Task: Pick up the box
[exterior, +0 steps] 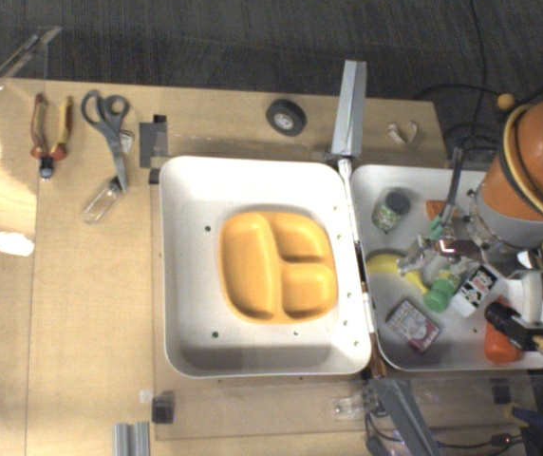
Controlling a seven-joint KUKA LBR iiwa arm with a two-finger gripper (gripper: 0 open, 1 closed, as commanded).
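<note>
Gripper (440,249) seemingly just above box (412,324) in right bin (385,350)

Two white bins are sitting side by side on the bench: the left bin (186,255) is carrying one yellow divided tray (276,264), the right bin (385,345) one small box (412,324), one green bottle (438,294) and one small jar (386,215). Along the bench's far edge, one pair of scissors (110,131), one pair of pliers (48,133) and one tape roll (286,116) are lying.
</note>
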